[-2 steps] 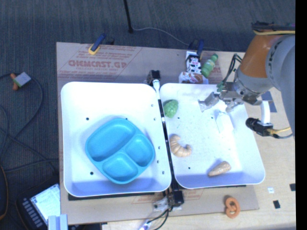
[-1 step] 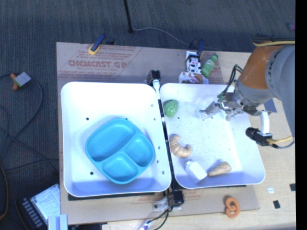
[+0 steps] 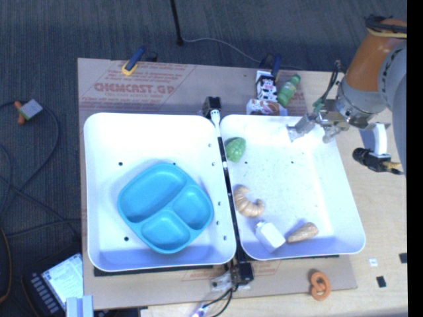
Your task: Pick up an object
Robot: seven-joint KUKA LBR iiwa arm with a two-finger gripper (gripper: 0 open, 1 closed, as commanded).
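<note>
Grey tool (image 3: 312, 125) hovers open and empty over the right bin's (image 3: 344, 197) far corner

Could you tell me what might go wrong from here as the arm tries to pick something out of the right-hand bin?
1. The end effector sits at the right bin's far rim, so it may clip that rim as it descends.
2. The white bottle and the tan piece lie close together near the front wall, so a grasp could nudge one and miss.
3. The green object hugs the divider side, leaving little clearance.

Dark grey carpeted floor (image 3: 53, 18) surrounds a light wooden bench (image 3: 386, 243) topped by a brown printed cardboard sheet (image 3: 145, 88), with black cables (image 3: 175, 12) trailing across the carpet.
</note>
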